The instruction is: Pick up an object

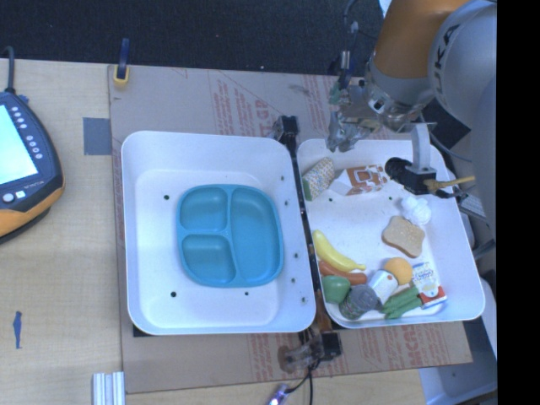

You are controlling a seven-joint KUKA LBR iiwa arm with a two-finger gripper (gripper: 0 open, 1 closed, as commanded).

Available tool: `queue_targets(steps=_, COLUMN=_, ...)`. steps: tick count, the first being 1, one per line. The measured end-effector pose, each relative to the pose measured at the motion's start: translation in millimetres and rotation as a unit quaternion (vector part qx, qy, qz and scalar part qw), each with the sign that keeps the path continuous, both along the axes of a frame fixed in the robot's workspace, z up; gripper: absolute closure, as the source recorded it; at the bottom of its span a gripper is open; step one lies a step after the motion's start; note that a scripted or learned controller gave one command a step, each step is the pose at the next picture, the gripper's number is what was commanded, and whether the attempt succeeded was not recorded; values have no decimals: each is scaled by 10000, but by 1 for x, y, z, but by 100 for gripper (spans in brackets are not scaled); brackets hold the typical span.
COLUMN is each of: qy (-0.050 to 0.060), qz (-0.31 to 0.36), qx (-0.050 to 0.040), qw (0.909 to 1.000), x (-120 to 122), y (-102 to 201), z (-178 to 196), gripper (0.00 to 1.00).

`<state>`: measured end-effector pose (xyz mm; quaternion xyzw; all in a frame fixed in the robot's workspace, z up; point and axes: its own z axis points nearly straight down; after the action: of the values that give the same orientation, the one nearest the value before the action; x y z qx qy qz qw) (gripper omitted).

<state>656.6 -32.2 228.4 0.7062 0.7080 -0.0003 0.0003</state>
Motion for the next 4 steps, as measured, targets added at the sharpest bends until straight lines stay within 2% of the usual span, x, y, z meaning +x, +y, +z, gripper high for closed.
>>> queue_targets(steps=1, qy=3, qz=2, qx=1, qw=10000, x=0, y=0, z=0, gripper=0)
queue_targets(steps=2, qy=-1, qz=12, qx=6, qw=10000, x=0, y=88, z=8, gripper=0)
queue_targets(steps=3, qy=-5, qz=12, qx=0, qw=10000, x=0, y=127, z=1, gripper=0)
queue_targets(steps=4, qy=28, qz=5, qx=-10, qw=10000, x=-1, y=64, z=-37, gripper=0)
